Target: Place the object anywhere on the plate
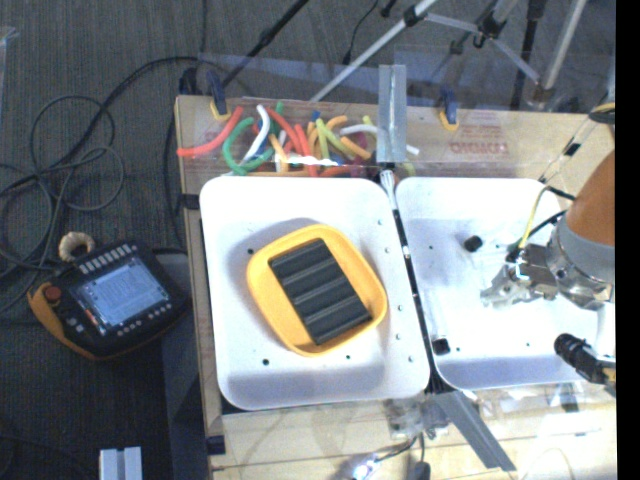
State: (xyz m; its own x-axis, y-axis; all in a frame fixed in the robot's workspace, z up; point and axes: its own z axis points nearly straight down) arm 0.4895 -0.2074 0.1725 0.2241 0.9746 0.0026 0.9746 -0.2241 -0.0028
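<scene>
1. The yellow plate sits in the left bin.
2. A dark ribbed block lies on the plate (roughly centred).
3. The gripper is low in the right bin; whether it is spread or pressed together, I cannot tell.

The bench bears two white bins side by side: the left bin and the right bin, their edges touching. Coloured tubes lie along the bench's far edge, behind the left bin.
</scene>
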